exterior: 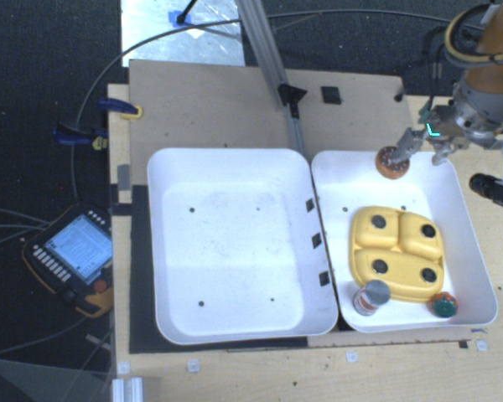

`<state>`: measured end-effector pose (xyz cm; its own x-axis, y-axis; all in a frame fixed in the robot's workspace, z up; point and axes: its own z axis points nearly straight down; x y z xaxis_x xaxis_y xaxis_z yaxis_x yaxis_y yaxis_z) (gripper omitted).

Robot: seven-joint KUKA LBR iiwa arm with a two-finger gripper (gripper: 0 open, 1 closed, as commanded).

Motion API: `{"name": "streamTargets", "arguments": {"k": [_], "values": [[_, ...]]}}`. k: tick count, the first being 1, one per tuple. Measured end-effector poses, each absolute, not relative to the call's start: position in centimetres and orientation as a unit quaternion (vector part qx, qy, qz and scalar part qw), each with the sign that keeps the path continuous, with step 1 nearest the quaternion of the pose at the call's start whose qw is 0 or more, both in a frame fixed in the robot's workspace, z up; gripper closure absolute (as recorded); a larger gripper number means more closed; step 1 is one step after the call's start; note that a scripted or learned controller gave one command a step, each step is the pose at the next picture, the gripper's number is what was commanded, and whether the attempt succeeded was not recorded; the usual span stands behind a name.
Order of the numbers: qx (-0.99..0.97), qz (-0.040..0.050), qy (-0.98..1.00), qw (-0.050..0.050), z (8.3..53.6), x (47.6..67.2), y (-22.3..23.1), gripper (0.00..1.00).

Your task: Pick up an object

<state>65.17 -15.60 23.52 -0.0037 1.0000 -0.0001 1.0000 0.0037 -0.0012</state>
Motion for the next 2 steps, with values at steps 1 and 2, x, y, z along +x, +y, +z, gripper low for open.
{"name": "streamTargets", "arguments": {"k": [1, 2], "values": [[-0.706, -0.0004, -0.709, -0.001, 23.7, 65.2, -15.6, 0.00], [-0.706, 0.0006, -0.708, 0.000, 19.2, 65.6, -16.3, 0.00]]}}
